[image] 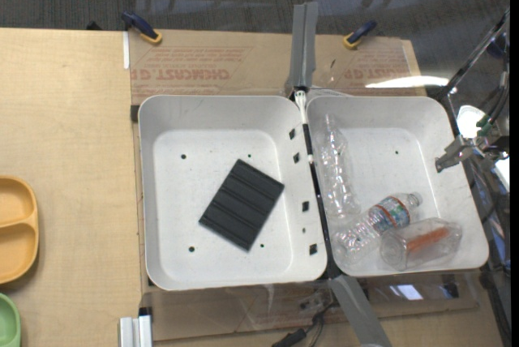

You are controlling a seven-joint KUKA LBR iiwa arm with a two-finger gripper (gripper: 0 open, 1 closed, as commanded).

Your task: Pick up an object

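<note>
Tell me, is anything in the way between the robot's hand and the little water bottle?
Nothing visible is. The gripper sits at the right bin's right edge, and only bare white floor lies between it and the water bottle. A clear container with something orange inside lies touching the bottle's near side, off that path.

Left bin and right bin: white plastic, smooth, slight sheen. Black pad: matt, ribbed, rubber-like. Crumpled wrap: clear thin plastic, glossy, wrinkled. Water bottle: clear glossy plastic, paper-like label. Clear container: transparent plastic, shiny. Cardboard sheet: brown, matt, printed. Tabletop: pale wood-look, smooth. Divided tray: orange plastic, matt. 2 clamps with yellow tips.
</note>
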